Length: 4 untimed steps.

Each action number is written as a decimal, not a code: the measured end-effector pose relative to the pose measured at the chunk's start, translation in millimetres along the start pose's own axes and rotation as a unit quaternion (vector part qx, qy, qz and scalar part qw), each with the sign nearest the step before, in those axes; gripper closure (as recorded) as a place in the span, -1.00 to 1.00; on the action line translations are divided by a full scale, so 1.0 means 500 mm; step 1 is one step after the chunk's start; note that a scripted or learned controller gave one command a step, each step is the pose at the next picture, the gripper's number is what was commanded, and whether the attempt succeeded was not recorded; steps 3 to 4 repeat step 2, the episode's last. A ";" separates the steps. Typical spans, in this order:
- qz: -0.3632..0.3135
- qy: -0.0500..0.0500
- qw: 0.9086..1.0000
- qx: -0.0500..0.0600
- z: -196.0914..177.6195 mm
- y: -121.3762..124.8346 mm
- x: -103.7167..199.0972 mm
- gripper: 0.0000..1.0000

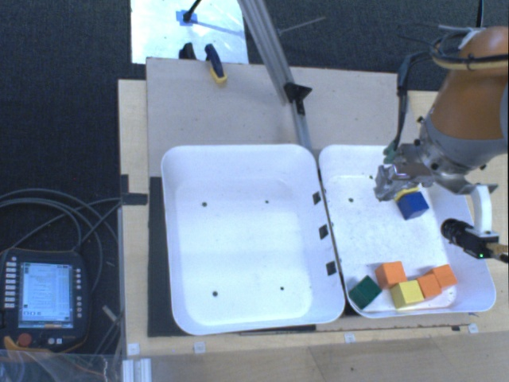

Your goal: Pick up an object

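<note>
Item: small blue cube (413, 204), apparently rigid plastic or wood, located in the upper part of the right shallow white bin (358, 237). It is judged light, stiff and not fragile, with smooth faces best taken across two opposite flat sides. The metal two-finger gripper (395, 183) is seen just beside and above the cube, touching or nearly so. Whether the cube is clamped cannot be told.

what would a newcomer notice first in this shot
The grey and orange arm reaching in from the right, its gripper low over the right white bin beside a blue cube. Next, the cluster of small blocks in that bin's near corner: a green cube, a yellow cube and orange blocks.
</note>
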<state>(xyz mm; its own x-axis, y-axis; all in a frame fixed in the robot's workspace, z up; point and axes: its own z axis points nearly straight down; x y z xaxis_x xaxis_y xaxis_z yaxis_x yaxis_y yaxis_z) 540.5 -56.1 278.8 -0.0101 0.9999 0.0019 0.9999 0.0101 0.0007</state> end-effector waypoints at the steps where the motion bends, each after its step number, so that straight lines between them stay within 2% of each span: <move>1: 0.000 0.000 1.000 -0.002 -0.009 0.036 0.107 1.00; 2: 0.000 0.000 1.000 0.000 0.009 0.043 0.205 1.00; 4: 0.000 0.000 1.000 0.000 0.009 0.043 0.205 1.00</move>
